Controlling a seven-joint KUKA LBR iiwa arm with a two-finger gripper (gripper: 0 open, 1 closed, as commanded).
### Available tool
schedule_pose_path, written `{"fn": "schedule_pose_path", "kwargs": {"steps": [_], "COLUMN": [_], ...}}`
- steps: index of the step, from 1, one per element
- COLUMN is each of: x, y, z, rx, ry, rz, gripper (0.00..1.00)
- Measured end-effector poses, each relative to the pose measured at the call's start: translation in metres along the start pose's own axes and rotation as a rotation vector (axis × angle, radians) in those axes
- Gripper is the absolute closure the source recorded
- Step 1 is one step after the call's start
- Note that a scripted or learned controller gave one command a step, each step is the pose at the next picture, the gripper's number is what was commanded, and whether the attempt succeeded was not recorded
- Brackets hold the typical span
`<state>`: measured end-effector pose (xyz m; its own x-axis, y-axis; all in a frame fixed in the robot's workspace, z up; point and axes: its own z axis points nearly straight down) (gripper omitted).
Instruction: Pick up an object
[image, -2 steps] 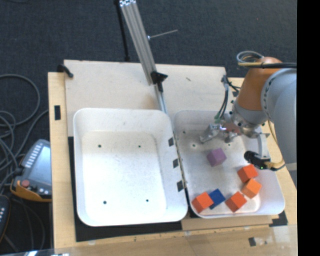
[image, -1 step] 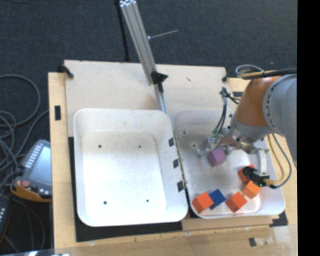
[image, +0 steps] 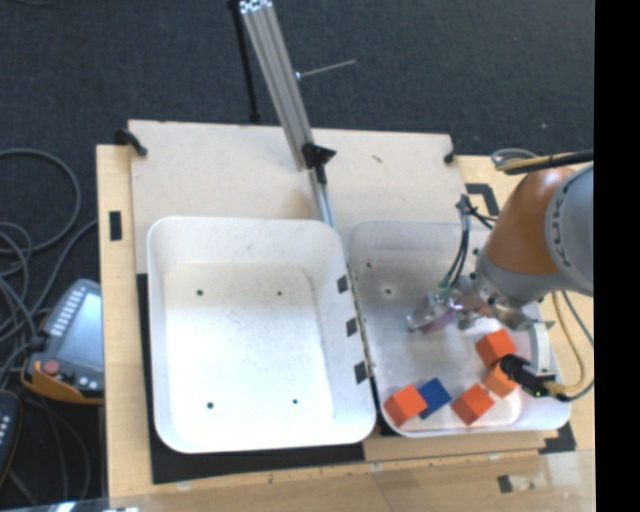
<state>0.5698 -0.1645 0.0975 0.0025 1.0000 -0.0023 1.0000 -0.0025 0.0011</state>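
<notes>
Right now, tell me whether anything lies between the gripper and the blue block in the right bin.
Nothing visible does. The gripper hangs over bare floor of the right bin, and the blue block lies nearer the front wall, between two orange blocks. These flank it rather than block the way down.

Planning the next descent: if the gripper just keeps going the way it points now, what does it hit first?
The gripper points down and left into the right bin. Straight on, it would likely meet the bin's bare floor first; the orange blocks and blue block lie off that line. Depth is hard to judge.
</notes>
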Motion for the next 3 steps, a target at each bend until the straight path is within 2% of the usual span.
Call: {"fn": "schedule_pose_path", "kwargs": {"steps": [1,2,3], "x": [0.046,0.061,0.093], "y": [-0.008,0.024,-0.019], "z": [0.000,0.000,-0.104], "rx": [-0.002,-0.003,-0.008], "ry": [0.001,0.002,0.002], "rz": [-0.007,-0.007,-0.007], "gripper": [0.00,0.00,0.00]}}
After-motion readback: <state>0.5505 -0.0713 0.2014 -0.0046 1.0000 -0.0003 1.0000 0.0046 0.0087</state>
